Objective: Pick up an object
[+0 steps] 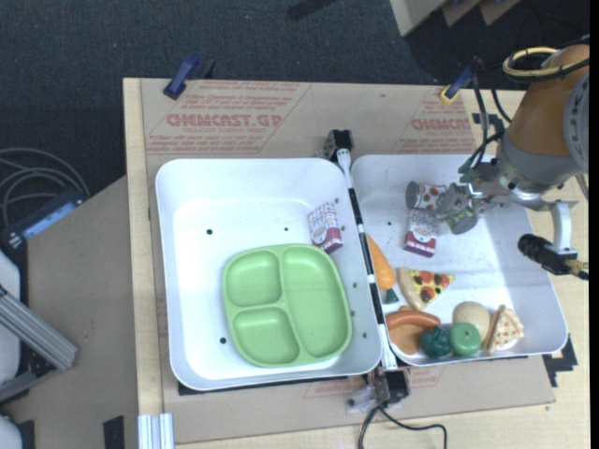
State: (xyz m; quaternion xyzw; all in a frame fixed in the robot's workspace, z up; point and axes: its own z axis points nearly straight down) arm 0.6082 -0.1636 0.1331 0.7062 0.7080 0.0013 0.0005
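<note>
Brown bench w/ two white bins (178, 251). Gripper (459, 209) sits low in the right bin, can't tell its grip. A small red-white carton (421, 232) lies just beside & below it. Nothing looks lifted yet, so the pick is left.

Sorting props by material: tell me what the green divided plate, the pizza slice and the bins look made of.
Green divided plate: likely molded plastic, matte, one even colour with soft rounded ridges. Pizza slice: probably toy plastic, with flat painted toppings; too small to be sure. Bins: seemingly thin formed white plastic, slightly glossy, with rounded corners and rolled rims.
</note>
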